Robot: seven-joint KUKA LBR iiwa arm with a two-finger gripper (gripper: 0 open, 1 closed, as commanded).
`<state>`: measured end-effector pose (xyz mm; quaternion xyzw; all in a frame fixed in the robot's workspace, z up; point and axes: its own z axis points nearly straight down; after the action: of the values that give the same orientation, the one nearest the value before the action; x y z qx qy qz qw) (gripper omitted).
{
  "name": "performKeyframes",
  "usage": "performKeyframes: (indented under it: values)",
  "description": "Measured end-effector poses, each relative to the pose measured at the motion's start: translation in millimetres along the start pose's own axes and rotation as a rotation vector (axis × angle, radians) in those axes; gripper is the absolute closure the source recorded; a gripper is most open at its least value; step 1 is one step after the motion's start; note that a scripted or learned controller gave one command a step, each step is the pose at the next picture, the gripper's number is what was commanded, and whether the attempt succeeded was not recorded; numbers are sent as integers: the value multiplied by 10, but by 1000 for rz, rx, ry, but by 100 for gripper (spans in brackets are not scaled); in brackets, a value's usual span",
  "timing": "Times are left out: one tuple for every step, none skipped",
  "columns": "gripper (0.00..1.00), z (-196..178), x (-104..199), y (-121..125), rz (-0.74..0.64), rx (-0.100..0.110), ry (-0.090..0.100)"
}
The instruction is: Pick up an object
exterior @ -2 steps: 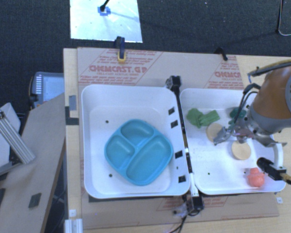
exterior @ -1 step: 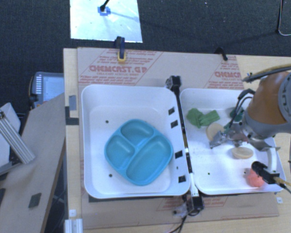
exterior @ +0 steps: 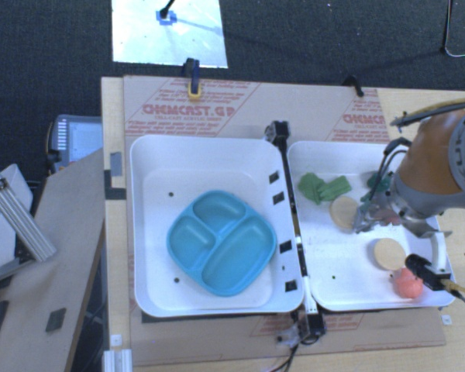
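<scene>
**Bench contents, two-bin station, one arm reaching in**

Item 1. Pale tan round flat disc, in the right shallow white bin, toward its middle. The two-finger gripper is low at the disc's right edge; whether they touch cannot be told. Finger state: cannot tell, since the tips are dark, small and blurred against the bin floor.

Item 2. Second pale tan round disc, same bin, nearer the front, apart from the first.

Item 3. Pink rounded lumpy object, front right corner of the same bin, just beside the second disc. A black fitting partly covers its upper right side.

Item 4. Green blocky crumpled piece, back of the right bin, just behind the first disc. Material not clear.

Item 5. Grey arm with orange band, over the right bin's right side, cut off by the picture's edge; it hides that part of the bin.

Item 6. Light blue three-compartment plastic tray, lying flat and turned at an angle in the left shallow white bin.

Item 7. Brown backing board under both bins. Red print reads "CHEMCAST GP" at left; a second print at right is slanted and partly cut off.
</scene>
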<state>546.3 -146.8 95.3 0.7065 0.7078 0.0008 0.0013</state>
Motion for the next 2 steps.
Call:
performKeyframes:
  values:
    - [100,-483,15,106,-2,-3,-1]
    - [100,-1124,-28,123,-2,-5,-2]
